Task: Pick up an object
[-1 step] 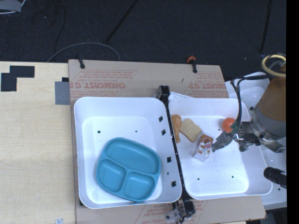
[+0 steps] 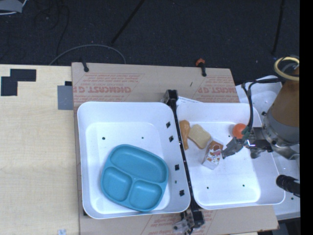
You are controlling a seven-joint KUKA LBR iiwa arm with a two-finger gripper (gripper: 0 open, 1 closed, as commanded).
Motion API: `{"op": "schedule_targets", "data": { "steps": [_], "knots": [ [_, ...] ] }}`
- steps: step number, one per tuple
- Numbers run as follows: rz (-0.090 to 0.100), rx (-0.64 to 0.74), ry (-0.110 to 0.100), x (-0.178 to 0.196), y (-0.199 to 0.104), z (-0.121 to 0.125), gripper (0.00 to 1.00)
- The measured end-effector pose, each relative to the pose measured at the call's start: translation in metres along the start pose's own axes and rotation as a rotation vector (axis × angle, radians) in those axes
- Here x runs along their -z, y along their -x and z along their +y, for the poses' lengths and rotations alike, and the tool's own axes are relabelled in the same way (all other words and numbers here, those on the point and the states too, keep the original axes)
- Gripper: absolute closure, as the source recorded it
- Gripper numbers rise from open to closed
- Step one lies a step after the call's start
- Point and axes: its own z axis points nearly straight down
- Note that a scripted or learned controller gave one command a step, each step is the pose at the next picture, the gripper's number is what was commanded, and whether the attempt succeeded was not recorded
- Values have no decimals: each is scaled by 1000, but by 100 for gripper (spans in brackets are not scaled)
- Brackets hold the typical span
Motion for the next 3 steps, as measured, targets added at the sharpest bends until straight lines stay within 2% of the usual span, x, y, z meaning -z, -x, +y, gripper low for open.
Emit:
{"op": "schedule_targets", "data": {
  "steps": [2,3],
  "knots": [
    [1,0,-5,-126,1,6,0],
    [0,-1,0,-164,0,6,0]
  ]
}}
